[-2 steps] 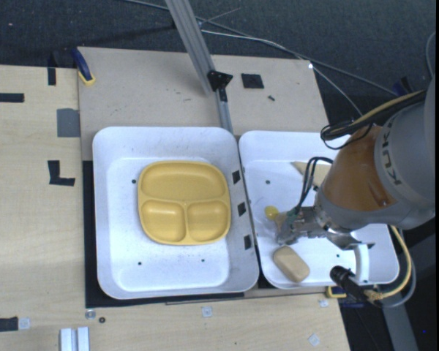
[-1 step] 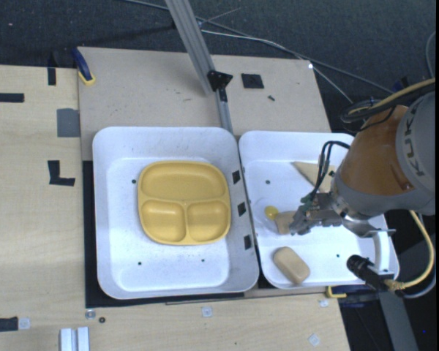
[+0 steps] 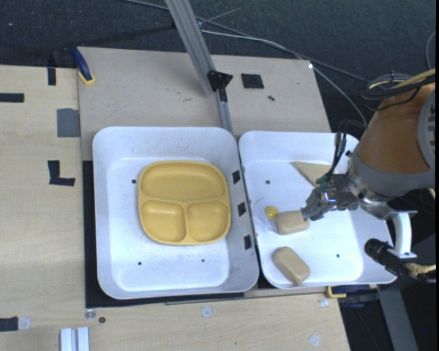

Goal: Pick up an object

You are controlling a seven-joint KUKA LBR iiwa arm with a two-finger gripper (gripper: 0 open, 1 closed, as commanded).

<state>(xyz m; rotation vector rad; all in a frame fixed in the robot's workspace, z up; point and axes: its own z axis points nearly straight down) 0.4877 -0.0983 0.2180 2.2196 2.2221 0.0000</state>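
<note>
Arm in from the right, orange band above the wrist, end effector (image 3: 312,209) down low in the right bin (image 3: 278,146). Its tip sits at the upper right end of a tan block (image 3: 291,224) lying flat on the bin floor, touching or just above it; can't tell which from this angle. Can't tell the finger state either: the tip is small, dark and partly masked by the wrist. Block not visibly between anything, so no confirmed grasp. Just left of the block, a small yellow piece (image 3: 271,212), near it but apart. Below the block, toward the near edge of the same bin, a tan rounded lump (image 3: 291,265), clear of the block. Upper part of the right bin, a beige flat wedge (image 3: 311,171), partly behind the arm's cabling. Left bin (image 3: 106,196) holds a yellow divided plate (image 3: 184,201), one large compartment at the far side and two smaller ones at the near side, sitting flat and roughly central. Both bins side by side on the surface (image 3: 29,196), inner rims touching. A grey bar (image 3: 194,35) runs in from the top toward the gap between the bins.
</note>
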